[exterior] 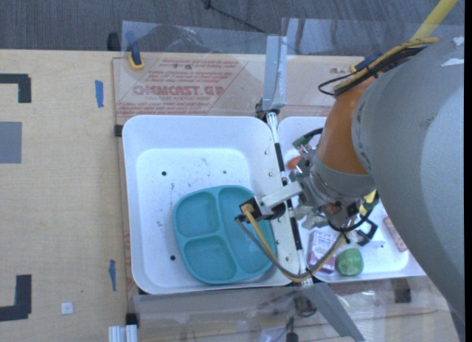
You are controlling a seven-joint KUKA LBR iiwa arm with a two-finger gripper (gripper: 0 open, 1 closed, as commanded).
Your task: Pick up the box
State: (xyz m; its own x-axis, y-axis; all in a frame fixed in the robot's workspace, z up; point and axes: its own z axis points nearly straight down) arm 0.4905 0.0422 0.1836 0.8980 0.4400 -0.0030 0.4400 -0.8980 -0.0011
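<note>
Across the right of the scene, much of the right bin (383,259) is hidden by the one grey arm (413,134). Two white bins are seen; in the left bin (147,156) lies one teal divided tray (221,234). One pinkish box (321,246) and one green ball (349,262) lie at the right bin's near side. The gripper (313,204) hangs just beyond the box; its state cannot be told.
</note>
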